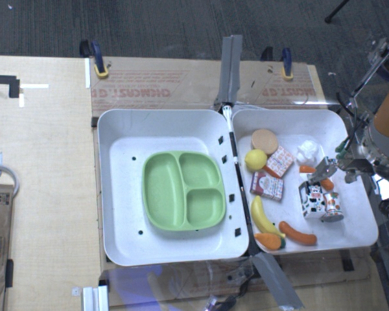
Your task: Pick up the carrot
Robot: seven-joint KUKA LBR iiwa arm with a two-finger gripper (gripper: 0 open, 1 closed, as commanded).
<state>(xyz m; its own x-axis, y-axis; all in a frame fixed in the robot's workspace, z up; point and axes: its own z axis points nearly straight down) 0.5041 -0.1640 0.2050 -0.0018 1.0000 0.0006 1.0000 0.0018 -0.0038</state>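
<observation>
A small orange carrot (307, 169) lies in the right bin (360, 235), near its right side. My gripper (324, 172) hangs right over it and hides its middle. An orange end shows to the gripper's left and another orange bit (328, 185) just below it. Whether the gripper touches the carrot is not visible. The arm comes in from the right edge.
Close below the gripper stand a cow-print carton (313, 201) and a small can (333, 210). The right bin also holds a white wad (308, 151), lemon (255, 159), tan disc (264, 140), two red boxes, banana (262, 215) and long orange sausage-like piece (298, 233). The left bin holds a green divided tray (183, 190).
</observation>
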